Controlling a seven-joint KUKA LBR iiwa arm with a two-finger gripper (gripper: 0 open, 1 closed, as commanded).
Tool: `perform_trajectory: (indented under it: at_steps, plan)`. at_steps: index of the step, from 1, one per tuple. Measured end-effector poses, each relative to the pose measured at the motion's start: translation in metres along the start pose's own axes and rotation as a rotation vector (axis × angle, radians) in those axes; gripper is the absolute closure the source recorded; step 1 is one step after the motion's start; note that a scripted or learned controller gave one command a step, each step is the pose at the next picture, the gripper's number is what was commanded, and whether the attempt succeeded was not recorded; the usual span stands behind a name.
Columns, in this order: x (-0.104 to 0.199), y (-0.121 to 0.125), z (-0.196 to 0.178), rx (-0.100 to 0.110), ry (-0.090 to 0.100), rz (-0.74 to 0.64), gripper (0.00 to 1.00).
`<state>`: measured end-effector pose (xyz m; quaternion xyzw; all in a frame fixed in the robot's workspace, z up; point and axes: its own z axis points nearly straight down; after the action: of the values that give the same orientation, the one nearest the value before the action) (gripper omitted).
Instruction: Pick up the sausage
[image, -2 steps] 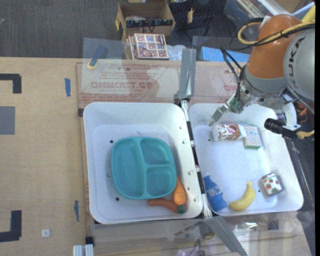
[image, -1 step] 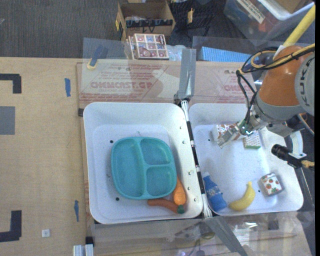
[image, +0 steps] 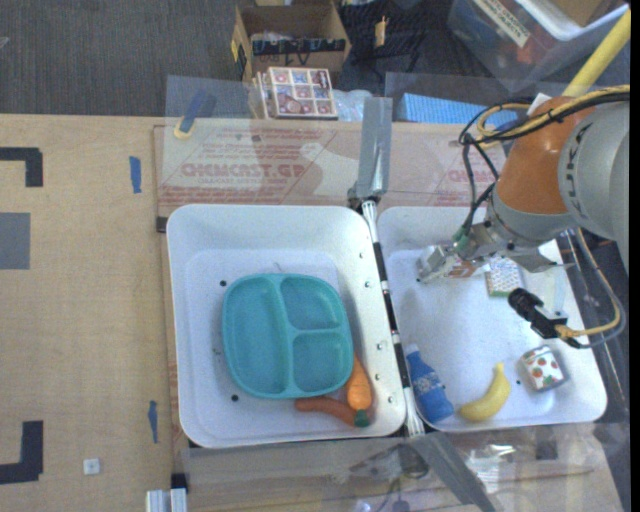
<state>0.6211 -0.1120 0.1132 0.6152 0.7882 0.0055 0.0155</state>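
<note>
Hovering over the right bin (image: 590, 400)'s far end, your gripper (image: 438, 265) looks open and empty. Sausage (image: 322, 407) lies along the left bin (image: 190, 330)'s near edge beside the carrot (image: 359, 385). Next: cross over, descend.

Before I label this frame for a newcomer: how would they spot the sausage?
Find the left bin with the teal plate. The sausage lies by the plate's near edge: thin, reddish, flat, beside the fatter orange carrot.

Grey arm (image: 605, 165), orange band, black cables
</note>
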Motion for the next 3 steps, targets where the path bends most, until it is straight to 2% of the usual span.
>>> perform_trajectory:
  at_steps: [1, 2, 3]
  plan:
    - [-0.027, 0.004, -0.037, 0.026, 0.011, 0.197, 0.0]
    - [0.013, -0.096, -0.041, 0.031, 0.016, 0.176, 0.0]
    - [-0.053, -0.065, -0.006, 0.023, 0.014, -0.041, 0.0]
